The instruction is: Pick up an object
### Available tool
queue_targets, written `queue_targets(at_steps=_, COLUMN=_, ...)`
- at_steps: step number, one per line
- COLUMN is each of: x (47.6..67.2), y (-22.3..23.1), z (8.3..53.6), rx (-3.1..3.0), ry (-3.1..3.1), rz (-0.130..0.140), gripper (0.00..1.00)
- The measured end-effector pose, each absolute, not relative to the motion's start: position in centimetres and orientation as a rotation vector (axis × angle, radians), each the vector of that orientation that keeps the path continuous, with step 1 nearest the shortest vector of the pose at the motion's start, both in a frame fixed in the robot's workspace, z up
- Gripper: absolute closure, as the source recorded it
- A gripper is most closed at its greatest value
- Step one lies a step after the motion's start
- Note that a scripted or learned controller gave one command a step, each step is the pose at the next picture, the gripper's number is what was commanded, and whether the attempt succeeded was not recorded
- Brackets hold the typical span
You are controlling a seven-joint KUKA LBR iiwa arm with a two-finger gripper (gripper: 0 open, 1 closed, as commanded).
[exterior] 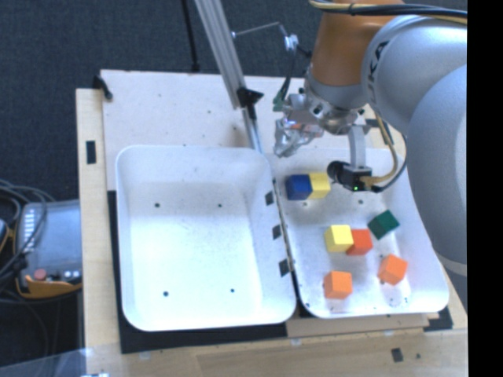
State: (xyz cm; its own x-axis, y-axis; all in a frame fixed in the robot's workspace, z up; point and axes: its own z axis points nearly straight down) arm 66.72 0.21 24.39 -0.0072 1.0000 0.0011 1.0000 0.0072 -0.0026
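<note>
Grey arm reaches in from the right, gripper [288,141] hanging over the right bin's [420,285] far-left corner; whether its jaws are parted I cannot tell. Blue cube [298,187] sits just below, touching a yellow cube [320,184].

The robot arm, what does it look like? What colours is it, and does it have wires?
The arm is big, round and smooth, mostly shiny grey, with a wide orange band above the wrist. Dark lettering shows on the grey part. Thin black cables loop over the orange band, and another curls down beside the wrist. At the end sits a small silvery metal tool.
</note>
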Motion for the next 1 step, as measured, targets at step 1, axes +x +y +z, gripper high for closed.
queue_targets(at_steps=1, x=66.25, y=4.52, z=23.58, rx=-2.212, ry=-2.227, rz=0.003, gripper=1.0)
